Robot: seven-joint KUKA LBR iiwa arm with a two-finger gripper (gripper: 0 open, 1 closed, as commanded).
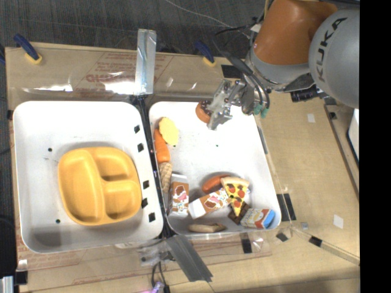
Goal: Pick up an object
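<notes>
A tan, wood-coloured surface (305, 163) spreads below and to the right of the claw (221, 112) — flat and evenly lit. Dark grey ribbed flooring (91, 8) runs above and left of the claw, beyond the far edge — a thin cable (183, 8) crosses it.

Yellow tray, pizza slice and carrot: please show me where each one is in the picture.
Yellow tray (98, 185), camera view, on the ridge between its compartments.
Pizza slice (236, 191), camera view, on its topped face.
Carrot (162, 149), camera view, on the middle of its orange body.
</notes>
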